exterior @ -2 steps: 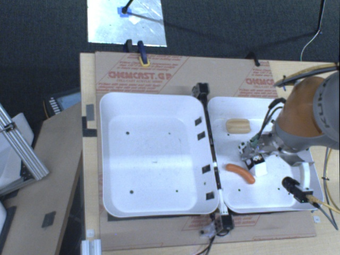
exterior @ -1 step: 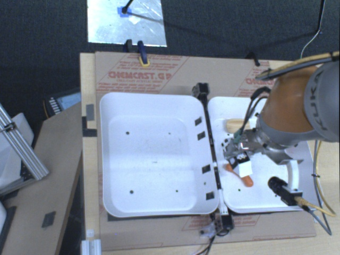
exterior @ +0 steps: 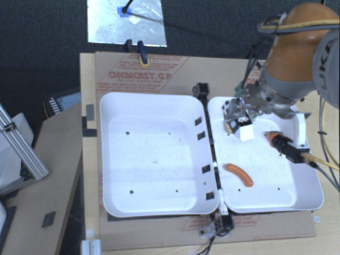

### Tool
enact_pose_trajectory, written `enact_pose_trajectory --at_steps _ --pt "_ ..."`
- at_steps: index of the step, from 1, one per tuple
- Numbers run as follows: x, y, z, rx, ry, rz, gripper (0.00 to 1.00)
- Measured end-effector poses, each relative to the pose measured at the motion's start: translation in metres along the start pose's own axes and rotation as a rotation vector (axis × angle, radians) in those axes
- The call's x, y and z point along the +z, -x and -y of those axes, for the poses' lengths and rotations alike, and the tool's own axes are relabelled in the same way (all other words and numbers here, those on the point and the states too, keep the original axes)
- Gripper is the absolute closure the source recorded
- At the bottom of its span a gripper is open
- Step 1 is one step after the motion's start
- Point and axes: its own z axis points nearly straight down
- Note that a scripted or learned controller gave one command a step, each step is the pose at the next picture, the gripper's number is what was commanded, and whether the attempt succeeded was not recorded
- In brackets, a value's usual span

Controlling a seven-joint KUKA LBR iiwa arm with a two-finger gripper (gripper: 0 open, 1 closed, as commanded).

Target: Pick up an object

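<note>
In the right bin [exterior: 308, 195] an orange sausage-shaped object [exterior: 239, 175] lies toward the front, left of centre. A small white block [exterior: 247, 134] sits near the back of that bin, right under my gripper [exterior: 235, 116]. The gripper hangs low over the bin's back left part, and its metal parts overlap the block's upper edge. A small orange-red object [exterior: 272, 137] lies just to the right of the white block. The arm's orange and grey body [exterior: 297, 47] hides the bin's back right corner.
The left bin [exterior: 106, 158] stands beside the right one, with a black divider strip [exterior: 210, 153] between them. Both rest on a cardboard sheet [exterior: 149, 73]. A shiny metal plate [exterior: 126, 14] lies beyond the bench at the back.
</note>
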Motion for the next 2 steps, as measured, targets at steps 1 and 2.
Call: enact_pose_trajectory --at_steps 1,2 --pt "-0.042 -0.052 -0.024 0.001 -0.009 -0.001 1.0" --pt "0.003 -0.079 0.006 0.003 -0.019 0.0 1.0"
